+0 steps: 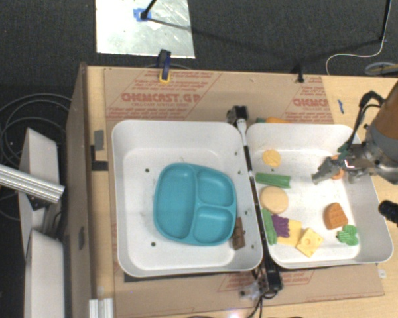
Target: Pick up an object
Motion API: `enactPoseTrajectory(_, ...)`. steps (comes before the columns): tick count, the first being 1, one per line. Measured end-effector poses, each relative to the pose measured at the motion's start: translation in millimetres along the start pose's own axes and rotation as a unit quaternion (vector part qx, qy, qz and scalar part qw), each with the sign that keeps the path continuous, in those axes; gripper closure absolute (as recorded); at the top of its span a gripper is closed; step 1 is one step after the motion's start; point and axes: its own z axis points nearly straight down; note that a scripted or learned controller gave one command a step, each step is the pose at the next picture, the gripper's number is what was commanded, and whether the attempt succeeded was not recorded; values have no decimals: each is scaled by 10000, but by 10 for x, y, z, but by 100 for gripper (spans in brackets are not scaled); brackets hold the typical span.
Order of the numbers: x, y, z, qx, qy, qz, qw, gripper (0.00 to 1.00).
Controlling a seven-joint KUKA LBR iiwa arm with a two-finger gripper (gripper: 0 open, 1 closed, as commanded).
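The toy foods crowd the right bin's [365, 240] lower half, so a descent could clip two at once or skid off the brown bread piece [335, 215]. The arm enters from three o'clock, its gripper [328, 169] hovering over bare floor at the bin's upper right; whether the jaws are open, I cannot tell.

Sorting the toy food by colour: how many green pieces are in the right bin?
3: a green bean near the divider, a green strip beside the purple piece, and a green leafy piece at the front right.
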Motion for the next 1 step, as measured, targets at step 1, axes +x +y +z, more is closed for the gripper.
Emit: enactPoseTrajectory(1,-510,-226,469,28,-4,35,10000,0)
